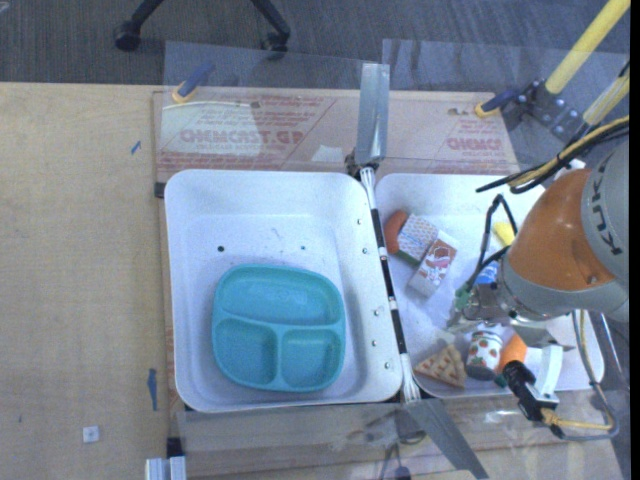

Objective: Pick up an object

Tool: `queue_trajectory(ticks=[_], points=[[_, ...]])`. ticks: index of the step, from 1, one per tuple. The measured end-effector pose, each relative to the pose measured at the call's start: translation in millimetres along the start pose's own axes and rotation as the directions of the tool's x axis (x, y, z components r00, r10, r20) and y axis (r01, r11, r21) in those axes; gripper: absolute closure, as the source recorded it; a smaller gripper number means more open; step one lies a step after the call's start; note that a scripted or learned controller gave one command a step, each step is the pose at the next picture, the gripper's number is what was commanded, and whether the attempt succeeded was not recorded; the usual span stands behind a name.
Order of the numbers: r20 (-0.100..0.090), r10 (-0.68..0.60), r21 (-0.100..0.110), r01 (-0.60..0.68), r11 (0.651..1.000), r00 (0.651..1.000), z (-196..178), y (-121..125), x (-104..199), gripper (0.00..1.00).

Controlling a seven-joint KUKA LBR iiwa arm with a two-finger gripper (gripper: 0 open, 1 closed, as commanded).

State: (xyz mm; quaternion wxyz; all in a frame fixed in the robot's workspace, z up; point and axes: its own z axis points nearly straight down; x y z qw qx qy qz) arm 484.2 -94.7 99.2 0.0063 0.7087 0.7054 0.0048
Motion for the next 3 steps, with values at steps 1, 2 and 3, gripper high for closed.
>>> queue_trajectory(ticks=[1, 2, 3], points=[[0.0, 0.0, 0.0, 0.0, 1.0, 1.0, 0, 0, 0, 0.0], [-0.003, -0.007, 0.009, 0.007, 1.0, 1.0, 11, -3, 0, 0.0], [-0.002, -0.003, 0.01, 0.003, 1.0, 1.0, 11, -2, 1, 0.0]])
